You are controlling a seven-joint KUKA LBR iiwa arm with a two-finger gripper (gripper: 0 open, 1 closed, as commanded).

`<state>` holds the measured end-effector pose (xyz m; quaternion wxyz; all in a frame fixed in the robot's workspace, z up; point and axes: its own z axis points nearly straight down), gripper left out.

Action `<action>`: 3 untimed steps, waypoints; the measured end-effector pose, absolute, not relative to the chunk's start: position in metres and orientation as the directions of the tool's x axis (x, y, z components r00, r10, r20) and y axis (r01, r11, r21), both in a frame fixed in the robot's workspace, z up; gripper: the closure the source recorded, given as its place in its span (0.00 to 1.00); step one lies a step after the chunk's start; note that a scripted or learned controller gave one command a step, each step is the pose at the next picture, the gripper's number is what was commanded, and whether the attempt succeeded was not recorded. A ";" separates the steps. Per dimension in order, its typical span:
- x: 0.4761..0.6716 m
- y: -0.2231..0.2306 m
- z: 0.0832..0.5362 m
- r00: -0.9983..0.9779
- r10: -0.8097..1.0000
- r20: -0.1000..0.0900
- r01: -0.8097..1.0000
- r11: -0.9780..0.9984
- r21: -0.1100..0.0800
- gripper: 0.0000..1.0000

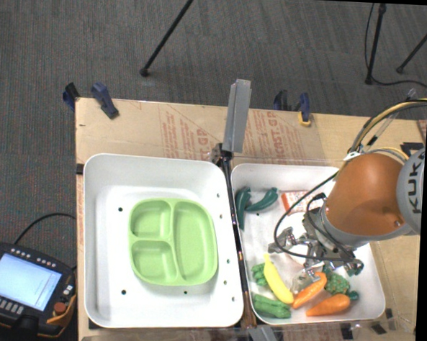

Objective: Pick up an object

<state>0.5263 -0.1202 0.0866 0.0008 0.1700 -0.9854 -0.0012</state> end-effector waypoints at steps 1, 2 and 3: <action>0.493 -0.084 0.088 -0.962 -0.274 -0.005 -0.274 0.962 0.000 0.00; 0.494 -0.081 0.097 -0.960 -0.281 -0.006 -0.281 0.960 0.001 1.00; 0.524 -0.137 0.188 -0.885 -0.466 -0.006 -0.466 0.885 -0.002 1.00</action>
